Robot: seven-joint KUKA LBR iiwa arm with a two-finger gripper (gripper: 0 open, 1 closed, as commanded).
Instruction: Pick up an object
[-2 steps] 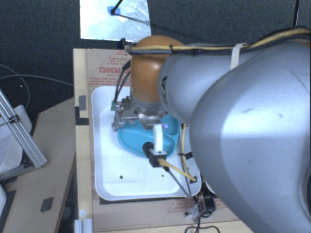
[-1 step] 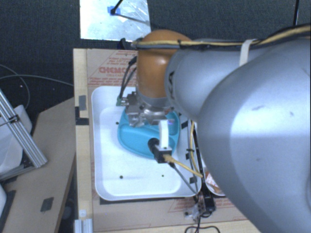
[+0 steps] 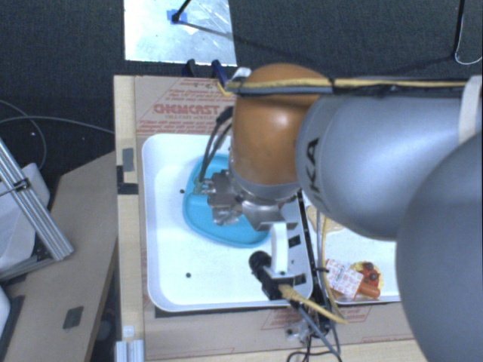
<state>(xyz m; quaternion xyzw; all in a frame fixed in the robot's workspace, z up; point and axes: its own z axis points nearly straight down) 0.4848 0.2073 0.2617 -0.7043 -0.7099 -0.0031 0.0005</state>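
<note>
The fingers cannot be made out: the wrist and its grey mounting hardware hang straight over the flat, glossy blue plastic dish [image 3: 219, 225], and whatever the gripper [image 3: 226, 206] is doing at its tips is hidden beneath that bulk, so I cannot tell whether it is spread or closed. The blue dish lies in the shallow white plastic bin [image 3: 162, 277], toward the bin's far right part, with its left and near edges showing past the wrist.

The likeliest failure, as I judge it, is a slip: the dish looks thin, smooth and low, so a closing grip may skate off its rim or press it flat against the bin floor instead of catching it. A descent slightly off the dish's edge would close on nothing.

Outward from the wrist, the orange band [image 3: 272, 127] sits directly above the dish, the wrist pointing steeply down. The grey arm [image 3: 392, 164] runs off right of the dish. A red-and-white printed packet [image 3: 351, 277] lies near and right of the dish, partly under the arm.
</note>
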